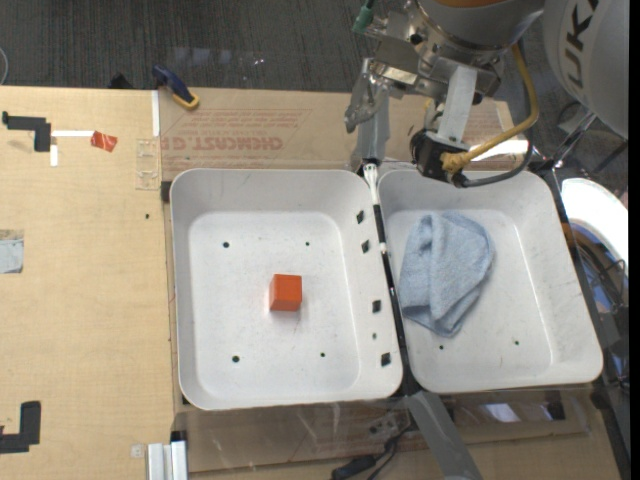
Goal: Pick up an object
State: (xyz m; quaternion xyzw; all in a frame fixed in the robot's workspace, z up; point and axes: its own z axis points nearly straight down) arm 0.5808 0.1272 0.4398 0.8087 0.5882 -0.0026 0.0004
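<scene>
Gripper [368, 118] hung above bins' far edge; jaw state: cannot tell. Cloth [447, 268] lay below jaws, right bin [560, 358]; block [286, 293] further left. You should have centred over one before descending.

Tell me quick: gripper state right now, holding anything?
Gripper: cannot be told whether open or closed. It sits above the back rim between the bins; nothing is seen held.

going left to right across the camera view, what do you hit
small red tag on the wooden board → blue clamp → left bin → orange cube → blue-grey cloth in the right bin
</scene>
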